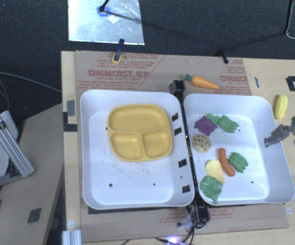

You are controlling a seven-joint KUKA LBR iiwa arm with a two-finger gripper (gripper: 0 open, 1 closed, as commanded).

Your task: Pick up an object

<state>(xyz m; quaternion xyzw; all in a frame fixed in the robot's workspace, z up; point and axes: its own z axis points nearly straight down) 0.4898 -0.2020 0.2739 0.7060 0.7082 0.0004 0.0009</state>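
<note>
Camera view: left bin [94, 188] holds a yellow divided tray [139, 131]. Right bin [270, 185] holds toy food: green leaf [211, 187], purple grapes [205, 124], cookie [201, 143], orange sausage [226, 162]. Gripper [273, 137] sits at the right bin's right rim, nothing between its tips; can't tell grip state. Sausage looks the best pick: probably light, stiff, slick plastic; pinch across the middle.

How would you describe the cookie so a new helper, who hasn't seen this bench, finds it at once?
Start at the right bin of the two white ones, and look along its left side, near the divider. The cookie lies there, just below the purple grapes and above the yellow piece. It is the one round, tan, dark-speckled item; its neighbours are purple, green, orange or plain yellow.
</note>
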